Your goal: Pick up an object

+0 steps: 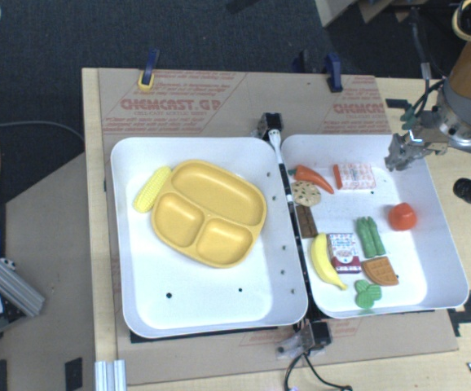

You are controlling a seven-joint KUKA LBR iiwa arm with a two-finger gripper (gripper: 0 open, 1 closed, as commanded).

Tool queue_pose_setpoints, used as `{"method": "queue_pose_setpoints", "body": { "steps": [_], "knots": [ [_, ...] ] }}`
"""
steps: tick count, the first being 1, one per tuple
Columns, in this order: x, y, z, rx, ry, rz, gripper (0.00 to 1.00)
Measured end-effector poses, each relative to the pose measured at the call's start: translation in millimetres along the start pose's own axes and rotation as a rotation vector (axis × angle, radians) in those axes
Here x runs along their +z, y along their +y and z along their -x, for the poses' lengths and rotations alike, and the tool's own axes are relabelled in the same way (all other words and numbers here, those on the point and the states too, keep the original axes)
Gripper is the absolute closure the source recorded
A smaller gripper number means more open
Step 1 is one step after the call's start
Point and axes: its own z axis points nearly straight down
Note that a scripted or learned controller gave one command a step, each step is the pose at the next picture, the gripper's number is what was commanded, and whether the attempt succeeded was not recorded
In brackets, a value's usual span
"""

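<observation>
While the jaws (400,155) hang above it, the tomato (402,216) lies apart.

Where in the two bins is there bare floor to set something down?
Left bin: bare strip in front of the yellow tray. Right bin: small patch between tomato and near rim. Crowded from carrot to banana.

Two white bins sit side by side: the left bin (138,300) and the right bin (439,283). One yellow divided plate (211,212) and one corn cob (151,189) lie in the left. In the right: one carrot (314,177), one cookie (305,192), one banana (325,262), one tomato (402,216), one green bean bundle (371,237), one broccoli piece (367,294), one toast-like piece (380,271), two small printed packets (354,175) (345,252)
</observation>
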Motion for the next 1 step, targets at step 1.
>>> {"method": "queue_pose_setpoints", "body": {
  "steps": [1],
  "knots": [
    [-8.2, -1.0, -55.9, -0.005, 0.003, -0.005, 1.0]
  ]
}}
